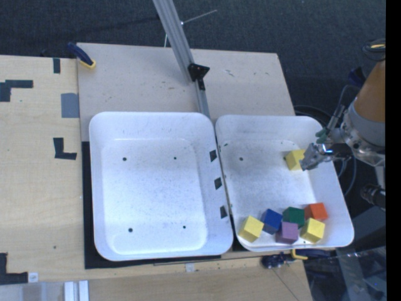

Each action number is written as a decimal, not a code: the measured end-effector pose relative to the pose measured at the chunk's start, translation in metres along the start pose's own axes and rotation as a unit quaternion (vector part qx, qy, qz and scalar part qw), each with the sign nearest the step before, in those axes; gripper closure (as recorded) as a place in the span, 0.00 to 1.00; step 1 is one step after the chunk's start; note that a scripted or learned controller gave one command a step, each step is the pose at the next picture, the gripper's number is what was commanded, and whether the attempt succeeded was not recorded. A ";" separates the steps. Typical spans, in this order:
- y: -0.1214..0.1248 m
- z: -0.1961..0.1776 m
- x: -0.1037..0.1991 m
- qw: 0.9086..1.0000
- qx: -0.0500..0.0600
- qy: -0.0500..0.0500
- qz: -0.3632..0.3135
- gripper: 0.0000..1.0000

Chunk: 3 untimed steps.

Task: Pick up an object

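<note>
A yellow cube (292, 160) lies in the upper right part of the right bin (250, 130). My gripper (311, 158) reaches in over the bin's right rim and sits right against that cube's right side; whether it grips the cube is unclear. Along the bin's front edge lies a cluster of cubes: a yellow one (252, 228), blue (272, 220), green (293, 216), purple (289, 231), orange (317, 211) and another yellow (314, 230).
The left bin (100, 168) stands beside the right one, their rims touching. A slanted metal pole (175, 30) ends at a black bracket (198, 73) behind the bins. Small clamps sit at the bench's back left (82, 55) and front (281, 260).
</note>
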<state>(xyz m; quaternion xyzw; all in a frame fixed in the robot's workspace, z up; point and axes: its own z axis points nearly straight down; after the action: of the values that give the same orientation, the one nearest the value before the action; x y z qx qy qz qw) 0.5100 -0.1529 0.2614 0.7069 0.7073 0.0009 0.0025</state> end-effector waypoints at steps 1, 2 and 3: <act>0.004 0.000 0.060 1.000 0.002 0.002 -0.003 1.00; -0.010 0.006 0.115 1.000 0.004 0.002 -0.003 1.00; -0.014 0.023 0.172 1.000 0.004 0.002 -0.003 1.00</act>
<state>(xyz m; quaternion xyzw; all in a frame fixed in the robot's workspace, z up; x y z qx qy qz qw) 0.4962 0.0195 0.2379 0.7047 0.7095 -0.0007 -0.0020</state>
